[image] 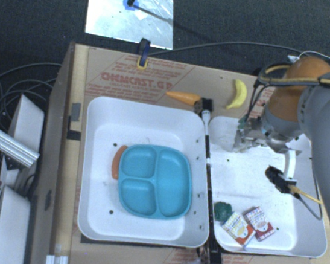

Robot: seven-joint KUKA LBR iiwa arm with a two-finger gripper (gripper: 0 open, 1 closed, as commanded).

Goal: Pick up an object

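Two shallow white plastic bins (139, 231) sat side by side on the desk. Grey arm's jaws (244, 139) hovered low at the right bin's far-left corner; their state was unclear. Candidate red-and-white packets (250, 222) lay near its front edge, well apart.

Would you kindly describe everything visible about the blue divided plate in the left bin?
The blue divided plate is a light-blue, rounded-rectangle tray that looks like smooth plastic. Raised ridges split it into three compartments: two smaller ones on the view's left and a longer one on its right. All three look empty. It lies flat, right side up, slightly rotated, on the floor of the left bin, near the bin's middle. An orange sausage-like piece lies along its left edge, seemingly touching it.
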